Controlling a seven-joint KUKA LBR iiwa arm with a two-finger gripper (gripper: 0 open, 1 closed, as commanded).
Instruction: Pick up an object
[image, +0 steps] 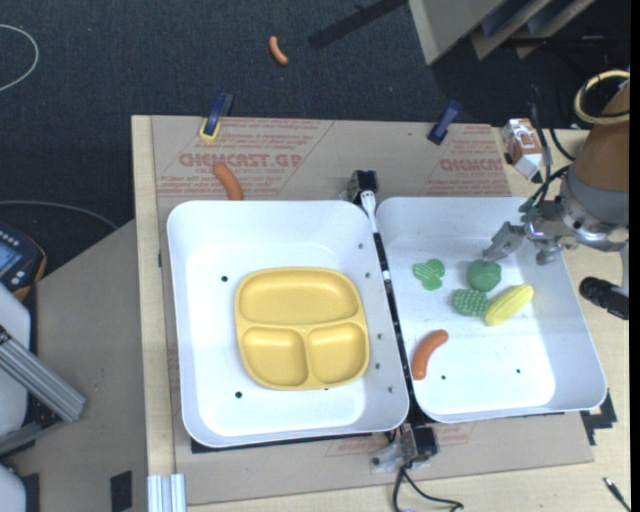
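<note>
The right bin (560, 375) holds a round dark green toy (485, 275), a flat green leafy piece (430, 272), a bumpy green piece (467, 301), a yellow corn cob (509, 303) and an orange-red sausage (429, 353). My gripper (523, 244) hangs over the bin's far right part, just above and right of the round green toy. Its fingers (500, 244) are spread open with nothing between them.
The left bin (200, 300) bears a yellow divided plate (300, 328). An orange sausage-like piece (228, 181) lies on the cardboard behind the left bin. Clamps (213, 117) hold the board's far edge. A black divider (380, 270) runs between the bins.
</note>
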